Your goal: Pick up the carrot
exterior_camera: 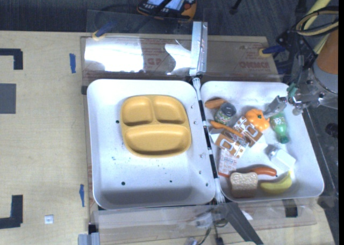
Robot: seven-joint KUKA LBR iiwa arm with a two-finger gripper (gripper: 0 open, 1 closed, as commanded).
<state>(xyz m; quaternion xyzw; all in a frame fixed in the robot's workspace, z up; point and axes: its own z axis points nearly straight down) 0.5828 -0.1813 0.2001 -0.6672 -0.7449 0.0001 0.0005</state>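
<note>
The carrot (214, 102), a short orange tapered piece, lies at the far left of the right bin (312, 168), close to the divider and just above a small round can (226, 112). My gripper (286, 105) hangs over the bin's far right part, well to the right of the carrot and just above a green bottle (279, 128). Its fingers stand apart with nothing between them. The grey arm with its orange band enters at the right edge.
A thin orange stick (223, 127) lies partly under printed packets (236, 141). An orange pumpkin-like toy (257, 120), a white block (283, 158), a sausage (259, 170), bread (244, 181) and a banana (278, 183) share the right bin. The left bin (107, 174) holds a yellow divided plate (156, 144).
</note>
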